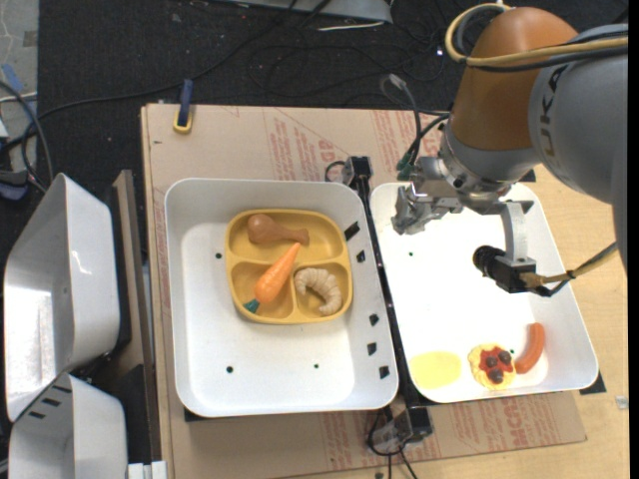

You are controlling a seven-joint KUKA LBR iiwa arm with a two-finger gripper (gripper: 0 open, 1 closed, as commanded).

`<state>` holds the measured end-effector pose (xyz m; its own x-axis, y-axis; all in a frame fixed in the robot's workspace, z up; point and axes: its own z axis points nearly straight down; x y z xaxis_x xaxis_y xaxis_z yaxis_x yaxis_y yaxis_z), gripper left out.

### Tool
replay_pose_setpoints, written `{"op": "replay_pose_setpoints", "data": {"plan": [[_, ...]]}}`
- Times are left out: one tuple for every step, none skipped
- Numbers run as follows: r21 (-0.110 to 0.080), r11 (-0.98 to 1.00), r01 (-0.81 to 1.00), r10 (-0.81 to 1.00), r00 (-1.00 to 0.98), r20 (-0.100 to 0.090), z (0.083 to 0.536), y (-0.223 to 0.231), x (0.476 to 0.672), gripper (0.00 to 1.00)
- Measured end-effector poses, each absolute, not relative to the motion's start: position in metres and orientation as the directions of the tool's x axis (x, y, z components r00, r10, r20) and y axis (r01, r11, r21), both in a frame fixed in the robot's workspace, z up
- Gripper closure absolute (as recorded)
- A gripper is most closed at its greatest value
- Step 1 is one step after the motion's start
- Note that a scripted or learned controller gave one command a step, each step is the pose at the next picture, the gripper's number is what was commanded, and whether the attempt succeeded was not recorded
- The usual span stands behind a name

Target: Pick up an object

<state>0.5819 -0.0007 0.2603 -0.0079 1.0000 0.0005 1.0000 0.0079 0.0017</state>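
Hanging over the upper left part of the right bin, the gripper sits below the grey arm and its orange band. Whether it is spread or pressed together cannot be told from this slanted view — the metal wrist parts blur into one shape; nothing shows between its tips, and it seems to touch none of the objects.

Along the near edge of the same bin, well apart from the gripper, lie three small things. A sausage lies near the right corner, its long axis tilted: the upper end points up and to the right, the lower end down and to the left. Just beside its lower end is a small pizza, round, with dark red toppings. Left of that sits a flat yellow disc, pale and round, so it has no clear heading.

In the left bin rests a yellow divided plate. Its top compartment holds a drumstick lying nearly level, fat end to the left. A carrot slants across the lower left compartment — tip up and right, green end down and left. A shrimp curls in the lower right compartment.
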Motion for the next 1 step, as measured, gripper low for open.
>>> {"op": "replay_pose_setpoints", "data": {"plan": [[0.002, 0.007, 1.000, 1.000, -0.007, 0.000, 0.2576, 0.0457, 0.5937, 1.00]]}}
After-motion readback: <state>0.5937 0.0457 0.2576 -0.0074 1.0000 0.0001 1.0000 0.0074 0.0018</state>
